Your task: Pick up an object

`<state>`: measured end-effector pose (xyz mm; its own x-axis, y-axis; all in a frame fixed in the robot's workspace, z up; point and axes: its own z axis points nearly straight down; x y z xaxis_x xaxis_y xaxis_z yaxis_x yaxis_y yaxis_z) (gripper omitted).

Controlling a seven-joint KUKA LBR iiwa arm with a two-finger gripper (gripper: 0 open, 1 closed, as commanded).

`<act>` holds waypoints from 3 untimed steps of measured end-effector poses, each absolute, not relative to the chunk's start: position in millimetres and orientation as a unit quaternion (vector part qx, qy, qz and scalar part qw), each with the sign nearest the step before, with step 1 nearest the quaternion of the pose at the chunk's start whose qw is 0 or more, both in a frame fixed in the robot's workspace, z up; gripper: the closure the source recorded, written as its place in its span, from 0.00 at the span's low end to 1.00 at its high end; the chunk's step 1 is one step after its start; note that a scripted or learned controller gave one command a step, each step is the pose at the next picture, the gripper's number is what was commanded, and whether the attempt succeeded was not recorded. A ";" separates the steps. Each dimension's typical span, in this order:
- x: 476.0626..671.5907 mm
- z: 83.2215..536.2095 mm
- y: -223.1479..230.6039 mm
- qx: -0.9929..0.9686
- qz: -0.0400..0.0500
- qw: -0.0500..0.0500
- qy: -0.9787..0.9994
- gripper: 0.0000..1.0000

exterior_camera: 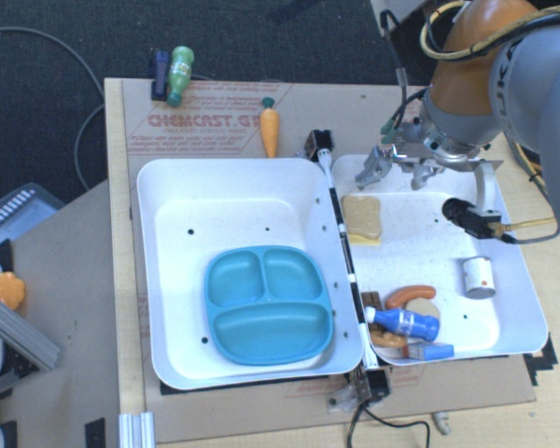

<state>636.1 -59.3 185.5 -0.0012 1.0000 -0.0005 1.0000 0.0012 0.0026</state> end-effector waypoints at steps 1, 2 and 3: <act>577.0 110.5 -100.0 0.708 -0.001 -0.001 0.707 0.00; 508.7 84.2 -141.4 0.707 0.000 0.000 0.707 0.00; 509.3 94.1 -141.0 0.708 0.000 0.000 0.707 1.00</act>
